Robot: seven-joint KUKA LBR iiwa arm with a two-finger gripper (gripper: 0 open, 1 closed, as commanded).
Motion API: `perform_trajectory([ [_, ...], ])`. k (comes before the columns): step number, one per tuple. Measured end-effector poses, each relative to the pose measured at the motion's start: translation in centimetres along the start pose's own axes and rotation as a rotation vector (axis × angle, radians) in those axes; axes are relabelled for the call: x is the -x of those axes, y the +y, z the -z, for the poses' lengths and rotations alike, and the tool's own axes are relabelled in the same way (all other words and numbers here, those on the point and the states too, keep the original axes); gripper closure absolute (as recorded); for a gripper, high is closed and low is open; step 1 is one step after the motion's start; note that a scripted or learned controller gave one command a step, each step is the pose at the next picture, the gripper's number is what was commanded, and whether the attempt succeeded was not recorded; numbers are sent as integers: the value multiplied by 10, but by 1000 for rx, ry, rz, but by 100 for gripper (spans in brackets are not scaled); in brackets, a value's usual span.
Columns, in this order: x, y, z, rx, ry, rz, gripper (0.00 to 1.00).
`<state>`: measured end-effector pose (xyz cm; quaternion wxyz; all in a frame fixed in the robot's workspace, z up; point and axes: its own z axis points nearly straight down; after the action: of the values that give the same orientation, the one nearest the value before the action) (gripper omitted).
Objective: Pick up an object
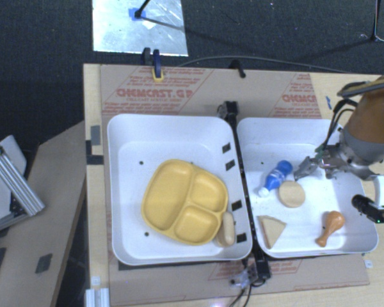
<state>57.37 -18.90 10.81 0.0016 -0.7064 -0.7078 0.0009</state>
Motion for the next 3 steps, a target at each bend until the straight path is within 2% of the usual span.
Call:
perform_trajectory([
  [1, 0, 1, -24, 4, -1, 0, 0],
  [2, 0, 2, -12, 8, -2, 1, 100],
  [3, 8, 6, 35, 9, -3, 0, 100],
])
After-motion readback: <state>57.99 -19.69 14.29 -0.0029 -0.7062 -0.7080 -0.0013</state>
